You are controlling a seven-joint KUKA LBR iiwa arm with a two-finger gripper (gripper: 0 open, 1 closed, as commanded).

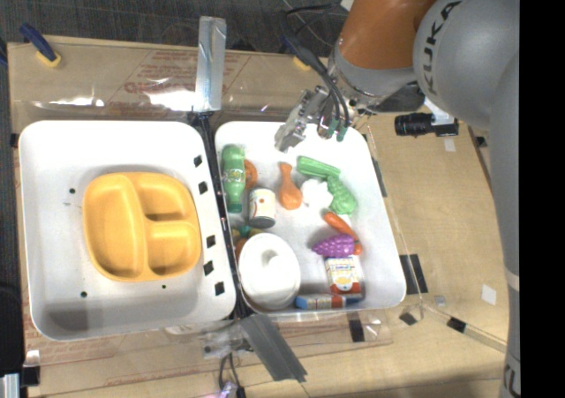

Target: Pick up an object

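A brown bench (pixel 441 211) bore two white bins side by side. Over the far edge of the right bin (pixel 375 211) hung the claw (pixel 298 127); whether it was open or closed could not be told, and nothing showed between its fingers. Just below it lay an orange toy (pixel 290 186) and a green piece (pixel 320 168), with a green bottle (pixel 233 177) to their left. A white bowl (pixel 268 271) and purple grapes (pixel 336 246) sat nearer. The left bin (pixel 53 149) held a yellow tray (pixel 141 225).
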